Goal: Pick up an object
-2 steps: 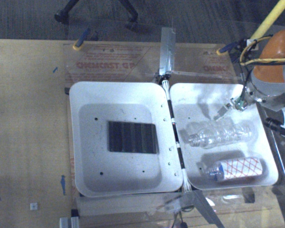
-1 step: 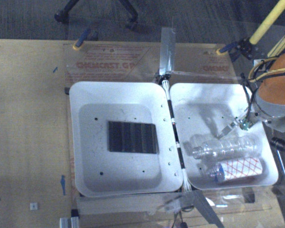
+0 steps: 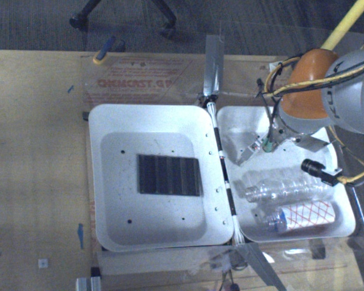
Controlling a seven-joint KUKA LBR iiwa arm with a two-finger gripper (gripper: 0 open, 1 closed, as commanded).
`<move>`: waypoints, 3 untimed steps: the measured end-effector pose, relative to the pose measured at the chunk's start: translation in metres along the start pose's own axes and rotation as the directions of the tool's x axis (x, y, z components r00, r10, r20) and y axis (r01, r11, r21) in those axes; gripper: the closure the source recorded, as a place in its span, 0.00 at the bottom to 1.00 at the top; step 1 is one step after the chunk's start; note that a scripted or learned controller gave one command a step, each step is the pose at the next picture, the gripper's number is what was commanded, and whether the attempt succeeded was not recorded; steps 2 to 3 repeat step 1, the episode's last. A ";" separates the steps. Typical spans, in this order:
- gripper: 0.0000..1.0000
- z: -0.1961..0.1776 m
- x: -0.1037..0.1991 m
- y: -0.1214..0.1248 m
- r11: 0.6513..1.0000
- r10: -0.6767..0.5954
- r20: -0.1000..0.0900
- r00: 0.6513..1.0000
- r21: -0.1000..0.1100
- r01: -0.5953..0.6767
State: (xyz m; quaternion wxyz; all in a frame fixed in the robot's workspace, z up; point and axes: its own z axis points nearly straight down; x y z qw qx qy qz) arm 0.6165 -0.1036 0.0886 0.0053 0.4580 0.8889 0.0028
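Over the right bin (image 3: 230, 126) my gripper (image 3: 250, 152) hangs low near its upper left corner, so that I can come down on whatever lies below; whether it is spread or closed I cannot tell, and nothing visibly sits in it. Below and to the right of it lies a clear plastic bottle (image 3: 285, 190) on its side, near but apart, with a red-checked packet (image 3: 309, 214) just beyond
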 end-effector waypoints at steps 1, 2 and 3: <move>0.00 0.000 0.006 -0.002 0.913 0.407 0.002 0.913 0.004 -0.407; 0.00 0.000 0.006 -0.002 0.913 0.407 0.002 0.913 0.004 -0.407; 0.00 0.000 0.006 -0.002 0.913 0.407 0.002 0.913 0.004 -0.407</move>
